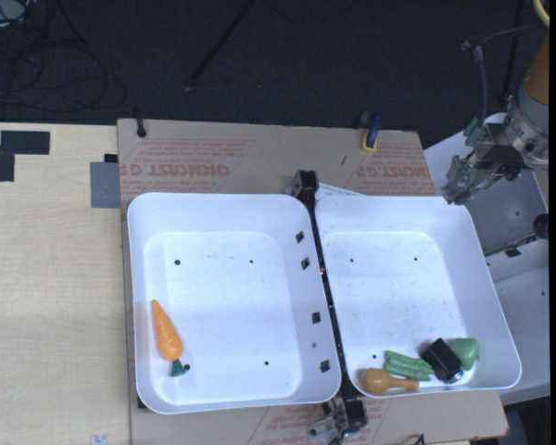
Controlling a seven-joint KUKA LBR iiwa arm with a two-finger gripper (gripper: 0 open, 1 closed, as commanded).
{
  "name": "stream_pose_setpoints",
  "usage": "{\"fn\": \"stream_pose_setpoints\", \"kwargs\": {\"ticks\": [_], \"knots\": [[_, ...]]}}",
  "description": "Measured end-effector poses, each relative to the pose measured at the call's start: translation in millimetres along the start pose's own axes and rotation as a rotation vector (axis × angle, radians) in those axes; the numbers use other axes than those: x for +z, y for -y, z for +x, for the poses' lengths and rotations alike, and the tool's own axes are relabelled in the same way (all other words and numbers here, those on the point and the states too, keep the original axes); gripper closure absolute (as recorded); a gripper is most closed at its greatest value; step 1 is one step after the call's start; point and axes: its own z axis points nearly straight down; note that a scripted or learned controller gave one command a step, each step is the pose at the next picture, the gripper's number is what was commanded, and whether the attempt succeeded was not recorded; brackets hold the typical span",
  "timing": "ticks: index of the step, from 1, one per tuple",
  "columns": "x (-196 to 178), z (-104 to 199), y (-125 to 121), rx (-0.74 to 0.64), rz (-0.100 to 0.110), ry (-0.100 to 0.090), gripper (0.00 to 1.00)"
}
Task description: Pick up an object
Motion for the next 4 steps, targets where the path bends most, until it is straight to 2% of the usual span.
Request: {"fn": "stream_pose_setpoints", "kwargs": {"ticks": [1,2,3,4], "knots": [[45.2,-46.2,26.9,0.001,0.008,-0.001,1.00],[113.8,-78.3,32.0,-0.001,0.010,-0.002,1.00],[72.8,-90.1,88.5,-0.002,0.002,-0.001,1.00],[119.9,-88.5,110.8,-0.004,0.007,-0.004,1.00]]}}
